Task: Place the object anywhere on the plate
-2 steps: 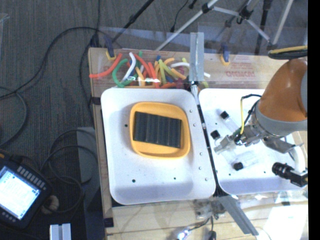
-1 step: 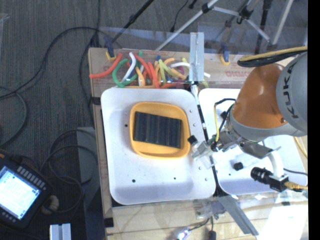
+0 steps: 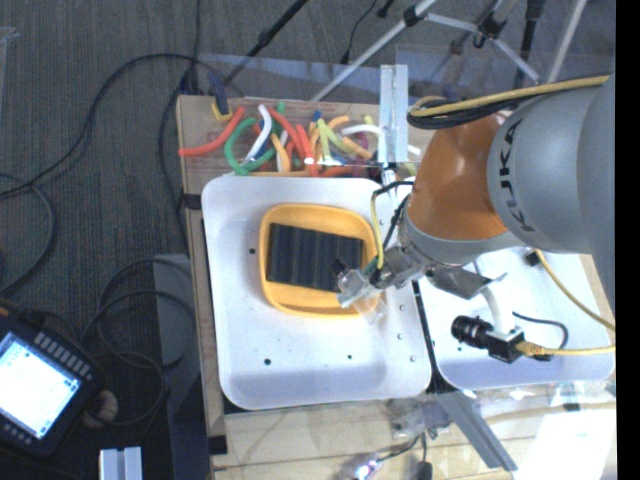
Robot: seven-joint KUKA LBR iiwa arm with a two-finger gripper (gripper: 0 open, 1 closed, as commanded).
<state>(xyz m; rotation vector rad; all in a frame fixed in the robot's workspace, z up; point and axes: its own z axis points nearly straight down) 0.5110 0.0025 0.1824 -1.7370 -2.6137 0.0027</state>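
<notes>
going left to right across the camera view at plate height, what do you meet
left bin's bare floor → yellow plate with a dark object on it → hand at the plate's right edge → orange band of the arm → right bin

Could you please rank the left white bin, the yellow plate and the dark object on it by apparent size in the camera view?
1. Left white bin.
2. Yellow plate.
3. Dark object, lying within the plate.

The wooden bench point(image 3: 200, 168) carries two white bins point(image 3: 240, 368) side by side and tangled coloured cables point(image 3: 290, 143) behind them.
</notes>
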